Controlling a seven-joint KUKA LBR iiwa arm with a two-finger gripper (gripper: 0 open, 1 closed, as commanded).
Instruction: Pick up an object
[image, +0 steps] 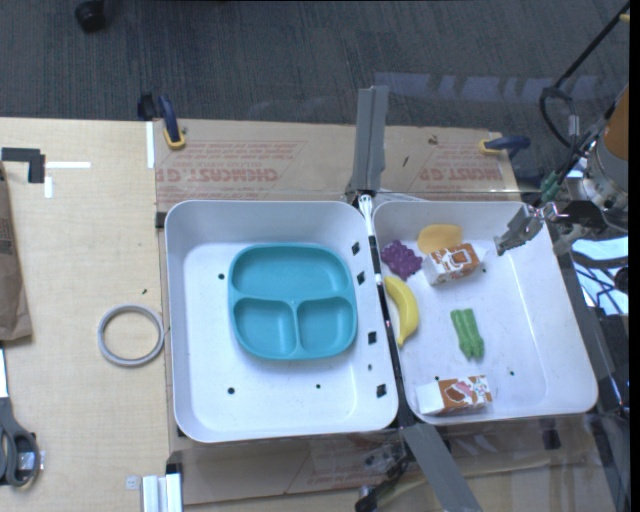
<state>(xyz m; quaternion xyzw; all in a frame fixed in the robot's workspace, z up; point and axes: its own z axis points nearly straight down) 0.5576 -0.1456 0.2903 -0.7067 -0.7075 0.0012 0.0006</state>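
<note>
Gripper (512, 235) poised above right bin (560, 330) rim, near carton (455, 264) — finger state cannot be told. Carton crowded by grapes (402, 259) — neighbour could be nudged, grasp missed.

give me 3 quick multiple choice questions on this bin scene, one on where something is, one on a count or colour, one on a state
1. Where does the banana lie?
A. on the teal tray
B. in the right bin, by its left wall
C. on the bench beside the tape ring

2. How many small cartons are in the right bin?
A. one
B. two
C. four

3. How does the gripper stand?
A. over the right bin's upper right part, holding nothing
B. clamped on the banana
C. resting on the teal tray

Answers:
1 B, the banana sits against the divider side of the right bin.
2 B, one carton lies near the top, another carton near the bottom.
3 A, nothing shows at its tip.
</note>
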